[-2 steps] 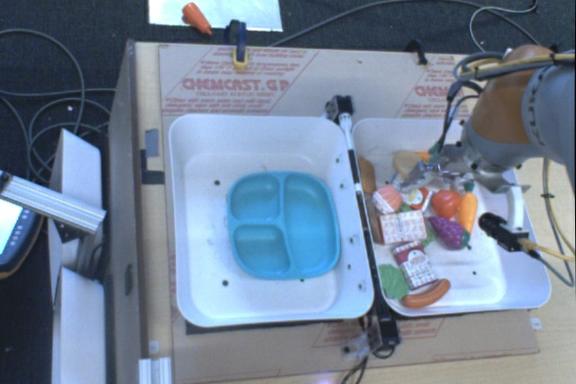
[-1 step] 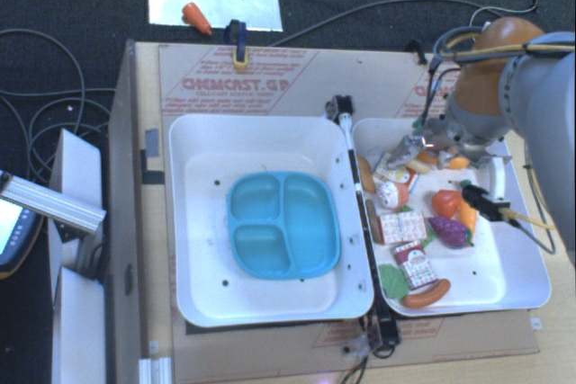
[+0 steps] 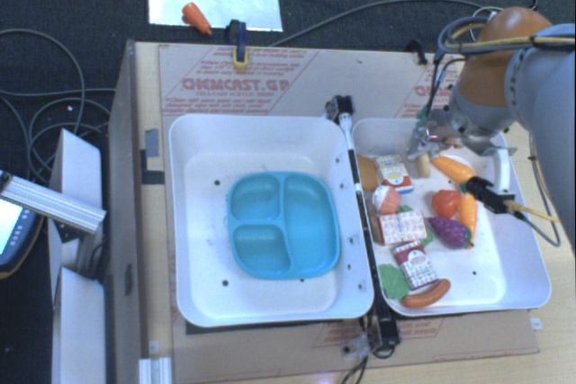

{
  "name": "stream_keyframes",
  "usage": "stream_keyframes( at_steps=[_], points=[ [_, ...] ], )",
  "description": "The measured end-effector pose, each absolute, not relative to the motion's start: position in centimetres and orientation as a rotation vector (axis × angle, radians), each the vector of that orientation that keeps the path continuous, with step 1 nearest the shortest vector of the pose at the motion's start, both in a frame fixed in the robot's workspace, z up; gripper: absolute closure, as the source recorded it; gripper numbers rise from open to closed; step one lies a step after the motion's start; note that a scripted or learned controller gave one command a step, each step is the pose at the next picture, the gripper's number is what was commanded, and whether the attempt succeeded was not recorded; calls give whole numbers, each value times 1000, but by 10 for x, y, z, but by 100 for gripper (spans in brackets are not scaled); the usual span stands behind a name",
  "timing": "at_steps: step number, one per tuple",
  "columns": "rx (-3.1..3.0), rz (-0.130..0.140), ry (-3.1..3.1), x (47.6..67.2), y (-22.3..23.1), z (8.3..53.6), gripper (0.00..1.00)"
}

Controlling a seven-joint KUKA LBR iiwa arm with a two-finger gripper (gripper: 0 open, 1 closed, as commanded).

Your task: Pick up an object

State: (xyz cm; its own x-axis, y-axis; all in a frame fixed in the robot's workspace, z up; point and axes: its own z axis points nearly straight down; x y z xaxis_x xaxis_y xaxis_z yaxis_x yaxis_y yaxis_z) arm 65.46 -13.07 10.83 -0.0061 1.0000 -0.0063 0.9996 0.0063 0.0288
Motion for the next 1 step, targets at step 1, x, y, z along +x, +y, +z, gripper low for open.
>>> stream_keyframes(
  at_steps=[1],
  points=[
    [2214, 5, 2225, 614, -61, 186, 100]
  ],
)
